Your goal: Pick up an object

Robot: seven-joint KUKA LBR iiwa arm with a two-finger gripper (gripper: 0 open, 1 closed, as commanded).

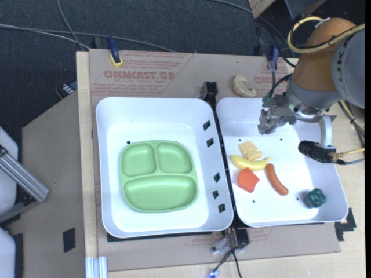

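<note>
End effector [268, 124] hangs over the right bin [330, 213], finger state undeterminable. Nearest item: cheese [250, 150], beside the banana [249, 163]. Judged light, rigid, slippery plastic; grip across flat sides.

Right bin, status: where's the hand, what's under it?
Hand over the right bin's far side, nothing seen between its fingers. Cheese wedge, banana, red block, sausage clustered near-left of it. Green tray in left bin.
</note>
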